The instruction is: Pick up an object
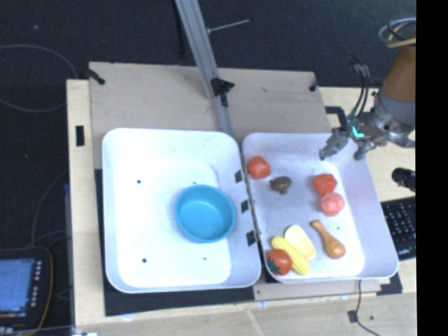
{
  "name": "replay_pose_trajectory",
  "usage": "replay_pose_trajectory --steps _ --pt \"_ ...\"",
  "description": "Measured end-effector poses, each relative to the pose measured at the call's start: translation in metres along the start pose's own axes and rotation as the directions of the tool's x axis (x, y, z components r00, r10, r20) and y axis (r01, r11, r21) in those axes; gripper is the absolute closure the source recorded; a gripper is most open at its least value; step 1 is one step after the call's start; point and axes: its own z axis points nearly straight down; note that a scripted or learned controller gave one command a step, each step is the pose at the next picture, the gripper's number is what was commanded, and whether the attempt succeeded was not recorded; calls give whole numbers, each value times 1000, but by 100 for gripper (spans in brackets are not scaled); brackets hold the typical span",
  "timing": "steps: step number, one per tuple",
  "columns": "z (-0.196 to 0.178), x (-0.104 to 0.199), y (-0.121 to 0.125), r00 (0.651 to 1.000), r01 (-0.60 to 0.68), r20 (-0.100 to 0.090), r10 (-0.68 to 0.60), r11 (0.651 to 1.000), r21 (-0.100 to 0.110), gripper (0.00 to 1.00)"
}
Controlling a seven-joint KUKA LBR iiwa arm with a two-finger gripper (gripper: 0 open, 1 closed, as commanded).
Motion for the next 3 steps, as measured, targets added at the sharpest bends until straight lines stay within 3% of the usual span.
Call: replay_pose_trajectory --steps 1,3 --pt "-3 0 1 1000 0 1 0 1000 -5 0" --pt "85 -8 5 1000 -1 5 1 1000 1 0"
